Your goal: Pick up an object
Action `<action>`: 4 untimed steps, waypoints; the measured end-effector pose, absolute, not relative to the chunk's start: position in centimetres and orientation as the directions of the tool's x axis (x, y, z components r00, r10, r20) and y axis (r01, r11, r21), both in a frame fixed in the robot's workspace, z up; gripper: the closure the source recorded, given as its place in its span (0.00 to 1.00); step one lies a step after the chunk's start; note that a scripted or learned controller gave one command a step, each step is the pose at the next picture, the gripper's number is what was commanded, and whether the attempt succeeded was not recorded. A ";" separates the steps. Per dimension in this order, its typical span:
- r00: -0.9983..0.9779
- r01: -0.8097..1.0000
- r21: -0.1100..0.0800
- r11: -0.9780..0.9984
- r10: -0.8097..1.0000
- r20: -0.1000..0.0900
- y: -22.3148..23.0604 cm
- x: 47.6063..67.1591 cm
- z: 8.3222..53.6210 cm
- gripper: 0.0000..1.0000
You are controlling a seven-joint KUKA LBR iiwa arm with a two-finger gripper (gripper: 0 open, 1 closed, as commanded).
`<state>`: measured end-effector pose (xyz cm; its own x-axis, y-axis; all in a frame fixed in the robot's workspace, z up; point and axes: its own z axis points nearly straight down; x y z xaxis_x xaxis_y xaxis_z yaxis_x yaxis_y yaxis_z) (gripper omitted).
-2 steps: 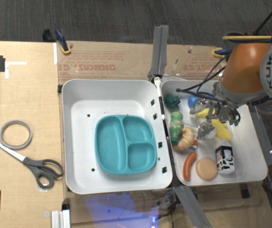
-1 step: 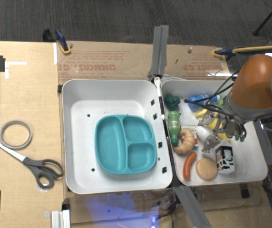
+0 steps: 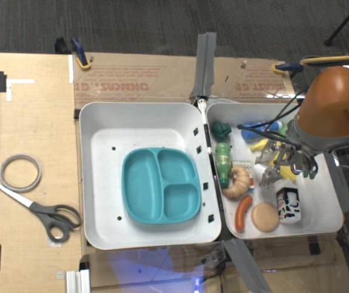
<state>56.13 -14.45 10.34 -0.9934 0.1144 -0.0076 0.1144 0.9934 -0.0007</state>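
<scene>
Gripper (image 3: 271, 174) low in right bin (image 3: 327, 224) amid toy food, finger state unclear; best dropped straight onto the croissant (image 3: 238, 182) just left, clear of the sausage (image 3: 242, 213) and green bottle (image 3: 223, 162).

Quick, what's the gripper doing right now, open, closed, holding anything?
Gripper: low in the right bin among the toy food; open or closed cannot be told, and nothing is visibly held.
</scene>
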 end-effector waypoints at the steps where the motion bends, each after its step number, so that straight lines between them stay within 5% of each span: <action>1: -0.992 0.123 0.000 0.992 0.123 -0.005 -13.6 57.3 23.2 1.00; 2: -0.998 0.060 0.001 0.998 0.060 -0.005 -12.5 59.8 9.3 1.00; 3: -0.989 0.148 0.000 0.989 0.148 -0.005 -16.9 62.5 9.3 1.00; 4: -0.989 0.147 0.000 0.989 0.147 0.001 -16.9 62.4 9.2 0.00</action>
